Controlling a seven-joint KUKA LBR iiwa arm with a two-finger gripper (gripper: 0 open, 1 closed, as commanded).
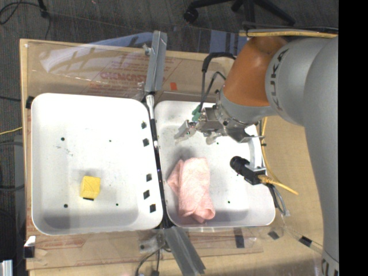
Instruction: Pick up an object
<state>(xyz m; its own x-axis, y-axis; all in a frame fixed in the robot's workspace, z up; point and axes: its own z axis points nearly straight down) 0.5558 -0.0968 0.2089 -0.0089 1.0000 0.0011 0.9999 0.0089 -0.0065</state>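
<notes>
I saw the wooden bench [293,154] on dark carpet, a chair base [241,4] behind it. The smooth grey arm [299,68] with its orange band reached over the right bin [253,211]. Both bins were glossy white plastic. A crumpled pink cloth [192,188] lay in the right bin; a small yellow block [90,187] sat in the left bin [57,119]. The gripper [187,129] hung with fingers parted, holding nothing, above the cloth.

The bench [69,62] (brown-topped) bears two white bins [86,119] side by side, touching.
</notes>
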